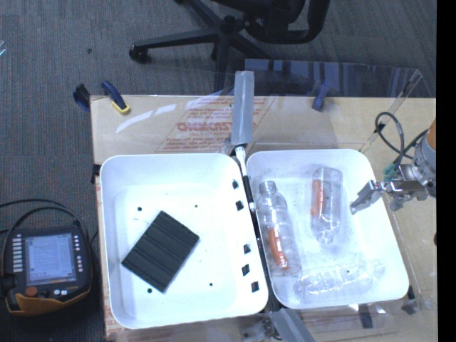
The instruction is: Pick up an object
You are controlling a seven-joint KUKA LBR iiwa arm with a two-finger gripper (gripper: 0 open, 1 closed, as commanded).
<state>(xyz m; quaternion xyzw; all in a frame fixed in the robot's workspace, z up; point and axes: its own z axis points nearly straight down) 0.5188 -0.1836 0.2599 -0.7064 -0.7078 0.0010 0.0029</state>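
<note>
Two shallow white bins sit side by side on the tabletop. The left bin holds one thing, a black ribbed pad, lying flat and turned at a slant a little toward 7 o'clock of the bin's middle.

The right bin holds three clear plastic bottles. One bottle with an orange label lies along the bin's 9 o'clock wall, running from about 11 o'clock down toward 6 o'clock. A second bottle with orange inside lies near the bin's middle, its length running roughly 12 to 6 o'clock. A third, crumpled clear bottle lies crosswise along the 6 o'clock wall.

The gripper reaches in at the right bin's 3 o'clock rim, above the rim and just beside the second bottle, with no object between the jaws. Whether the jaws are spread or pressed together cannot be told from this view. Cables loop above the wrist at the 3 o'clock edge of the view.

A teach pendant rests on the floor at 8 o'clock, and an office chair base stands at 12 o'clock beyond the tabletop.
</note>
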